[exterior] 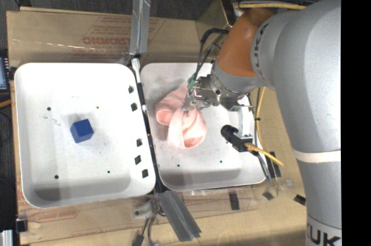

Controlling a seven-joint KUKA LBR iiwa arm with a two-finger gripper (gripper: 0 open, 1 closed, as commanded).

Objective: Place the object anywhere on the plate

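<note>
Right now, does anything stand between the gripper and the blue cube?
Only the bins' adjoining walls. The gripper hangs over a pink, soft-looking item in the right bin, while the blue cube sits in the left bin, so the arm would have to lift over that divide.

Left bin [35,123]: holds a cube [82,130], left of centre.
Right bin [168,175]: holds a plate [181,123].
Hand [194,101]: over the plate's far edge.
Arm [301,82]: right of both bins.
</note>
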